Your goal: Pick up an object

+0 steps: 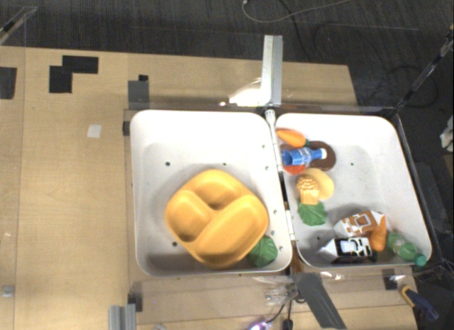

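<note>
Objects sit in both white plastic bins: large yellow sectioned plastic tray (216, 216) in left bin (152, 151) near front edge, green leafy toy (264, 250) touching its front-right corner. Right bin (369, 144): small blue bottle (303, 157) by left wall, orange-white carton (360, 222) near front-right corner. Gripper state: cannot tell.

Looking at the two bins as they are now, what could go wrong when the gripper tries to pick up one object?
1. In the right bin, the blue bottle, the corn cob and the orange item crowd along the divider wall, so the fingers may hit the wall or catch a neighbour.
2. The large yellow divided dish in the left bin looks too wide for a two-finger grasp.
3. The green item is partly hidden under that dish in the corner, so it is probably hard to reach.
</note>
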`<action>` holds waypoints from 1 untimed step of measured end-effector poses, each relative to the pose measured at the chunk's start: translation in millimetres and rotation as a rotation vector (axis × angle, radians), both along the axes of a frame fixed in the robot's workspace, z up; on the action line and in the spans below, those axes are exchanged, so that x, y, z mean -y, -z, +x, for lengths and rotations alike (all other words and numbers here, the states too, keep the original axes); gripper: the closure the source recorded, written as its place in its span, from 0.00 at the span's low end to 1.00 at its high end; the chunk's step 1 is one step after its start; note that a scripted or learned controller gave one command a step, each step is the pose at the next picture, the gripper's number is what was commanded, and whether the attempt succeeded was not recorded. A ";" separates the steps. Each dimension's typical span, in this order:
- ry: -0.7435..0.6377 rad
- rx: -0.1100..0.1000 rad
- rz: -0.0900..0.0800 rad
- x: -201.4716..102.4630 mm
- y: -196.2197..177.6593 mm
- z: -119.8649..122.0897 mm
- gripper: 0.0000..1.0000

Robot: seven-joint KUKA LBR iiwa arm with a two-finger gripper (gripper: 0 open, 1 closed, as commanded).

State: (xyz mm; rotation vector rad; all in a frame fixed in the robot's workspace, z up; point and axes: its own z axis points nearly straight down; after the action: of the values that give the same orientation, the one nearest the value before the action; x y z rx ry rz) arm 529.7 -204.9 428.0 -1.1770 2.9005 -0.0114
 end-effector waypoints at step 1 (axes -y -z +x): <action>-0.346 -0.004 -0.003 0.4 -9.2 -35.1 1.00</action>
State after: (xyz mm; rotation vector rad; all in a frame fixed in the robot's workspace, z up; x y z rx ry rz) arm 494.6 -205.3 437.3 -1.6611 2.6572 -0.0107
